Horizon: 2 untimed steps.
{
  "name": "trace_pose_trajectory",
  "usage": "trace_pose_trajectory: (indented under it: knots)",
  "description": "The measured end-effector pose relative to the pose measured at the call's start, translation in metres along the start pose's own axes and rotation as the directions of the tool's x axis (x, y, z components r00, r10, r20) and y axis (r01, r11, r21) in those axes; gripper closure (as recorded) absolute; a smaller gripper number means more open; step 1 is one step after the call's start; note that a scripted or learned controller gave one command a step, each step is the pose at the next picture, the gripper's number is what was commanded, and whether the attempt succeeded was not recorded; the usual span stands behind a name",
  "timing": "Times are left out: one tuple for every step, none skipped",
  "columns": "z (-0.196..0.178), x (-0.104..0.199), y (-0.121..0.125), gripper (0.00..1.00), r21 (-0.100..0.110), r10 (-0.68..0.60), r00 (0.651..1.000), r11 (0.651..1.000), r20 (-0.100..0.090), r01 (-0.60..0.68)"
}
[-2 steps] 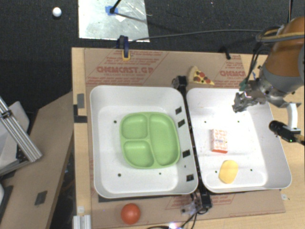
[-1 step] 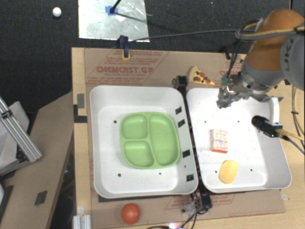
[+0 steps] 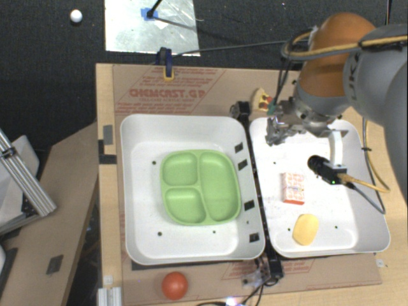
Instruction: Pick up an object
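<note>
In the right bin lie a small white box with red print near the middle and a yellow lemon-shaped thing toward the front. My gripper hangs over the bin's back left corner, above and behind the box, and nothing shows between its fingers. The left bin holds a green divided plate in its middle.
A red ball sits on the bench in front of the left bin. A blue and yellow clamp stands behind the bins, below a shiny sheet. A metal rail slants at the far left.
</note>
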State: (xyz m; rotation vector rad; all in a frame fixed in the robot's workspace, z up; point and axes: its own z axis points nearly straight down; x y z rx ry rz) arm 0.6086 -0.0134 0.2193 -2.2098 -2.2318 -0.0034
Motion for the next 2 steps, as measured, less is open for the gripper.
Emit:
trace_pose_trajectory:
  knots:
    - [-0.010, 0.062, 0.006, 1.00, -0.002, -0.002, 1.000, 1.000, -0.001, 0.002]
    - [-0.017, 0.118, 0.012, 1.00, -0.003, 0.000, 1.000, 1.000, -0.001, 0.000]
